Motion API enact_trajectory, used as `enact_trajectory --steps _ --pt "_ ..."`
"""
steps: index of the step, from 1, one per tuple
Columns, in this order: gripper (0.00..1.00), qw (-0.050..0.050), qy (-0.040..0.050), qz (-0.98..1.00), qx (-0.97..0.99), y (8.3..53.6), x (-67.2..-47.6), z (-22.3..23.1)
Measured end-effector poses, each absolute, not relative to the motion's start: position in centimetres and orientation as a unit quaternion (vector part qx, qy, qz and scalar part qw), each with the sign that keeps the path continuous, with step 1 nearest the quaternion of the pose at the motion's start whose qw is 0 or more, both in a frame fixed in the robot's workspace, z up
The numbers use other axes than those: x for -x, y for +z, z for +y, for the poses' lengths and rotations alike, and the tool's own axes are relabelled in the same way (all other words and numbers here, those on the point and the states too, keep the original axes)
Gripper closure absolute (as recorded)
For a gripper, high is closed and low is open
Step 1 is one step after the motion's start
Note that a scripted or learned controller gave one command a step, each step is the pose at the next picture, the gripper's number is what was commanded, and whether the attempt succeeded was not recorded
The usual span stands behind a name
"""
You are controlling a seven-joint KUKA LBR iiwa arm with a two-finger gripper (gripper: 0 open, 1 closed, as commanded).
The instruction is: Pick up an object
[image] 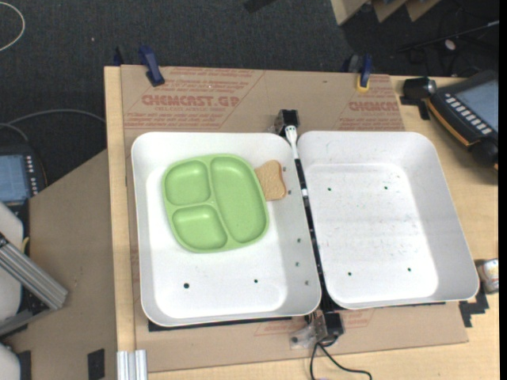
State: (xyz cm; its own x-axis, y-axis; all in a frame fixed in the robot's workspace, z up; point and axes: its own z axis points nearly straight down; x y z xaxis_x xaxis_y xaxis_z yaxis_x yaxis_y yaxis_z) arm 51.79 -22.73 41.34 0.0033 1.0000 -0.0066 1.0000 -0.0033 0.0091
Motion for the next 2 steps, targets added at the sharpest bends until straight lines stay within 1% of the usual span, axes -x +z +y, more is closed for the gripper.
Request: enact_trajectory --steps 1,2 --pt "1.00 -0.004 -0.0017 0.706 -0.708 33.2 -47.7 -21.9" --pt "1.00 0.008 0.0027 0.708 -0.706 43.9 -51.5 -22.4"
